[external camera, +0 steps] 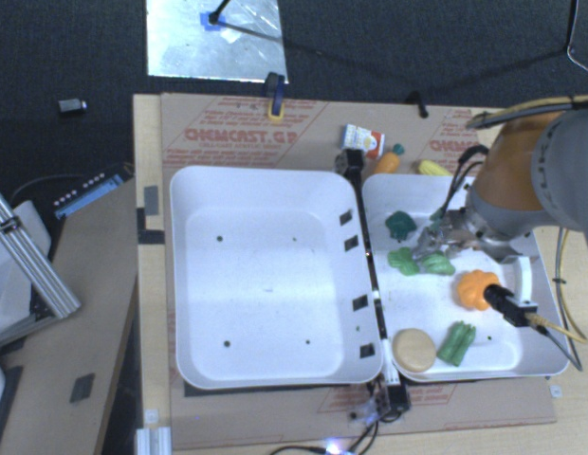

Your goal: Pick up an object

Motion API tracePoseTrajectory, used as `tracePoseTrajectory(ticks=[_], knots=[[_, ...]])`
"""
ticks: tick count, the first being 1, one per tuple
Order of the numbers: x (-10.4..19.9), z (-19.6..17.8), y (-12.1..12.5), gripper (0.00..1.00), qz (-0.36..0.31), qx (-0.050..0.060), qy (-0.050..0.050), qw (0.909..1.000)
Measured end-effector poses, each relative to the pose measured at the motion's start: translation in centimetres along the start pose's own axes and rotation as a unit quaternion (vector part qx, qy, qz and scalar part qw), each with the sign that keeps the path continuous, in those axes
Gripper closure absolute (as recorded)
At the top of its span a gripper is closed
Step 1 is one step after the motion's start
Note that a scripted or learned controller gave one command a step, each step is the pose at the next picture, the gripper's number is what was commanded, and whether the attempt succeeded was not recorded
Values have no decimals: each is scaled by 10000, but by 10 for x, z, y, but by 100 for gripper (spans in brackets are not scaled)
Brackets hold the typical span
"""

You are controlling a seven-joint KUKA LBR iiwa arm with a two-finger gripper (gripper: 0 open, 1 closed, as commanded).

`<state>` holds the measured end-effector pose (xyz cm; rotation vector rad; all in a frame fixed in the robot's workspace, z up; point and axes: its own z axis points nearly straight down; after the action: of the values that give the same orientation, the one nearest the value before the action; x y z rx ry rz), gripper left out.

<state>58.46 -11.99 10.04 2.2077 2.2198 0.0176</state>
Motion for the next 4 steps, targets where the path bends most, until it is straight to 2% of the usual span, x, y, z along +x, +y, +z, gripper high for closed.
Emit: tracePoseTrajectory(ticks=[1, 2, 3, 4], knots=[[7, 7, -10, 100, 20, -68, -63, 10000], [22, -17, -16, 100, 0, 51, -3, 10000], [34, -46, 5, 100, -6, 50, -1, 10000], [26, -137, 41, 100, -1, 10, -14, 10000]])
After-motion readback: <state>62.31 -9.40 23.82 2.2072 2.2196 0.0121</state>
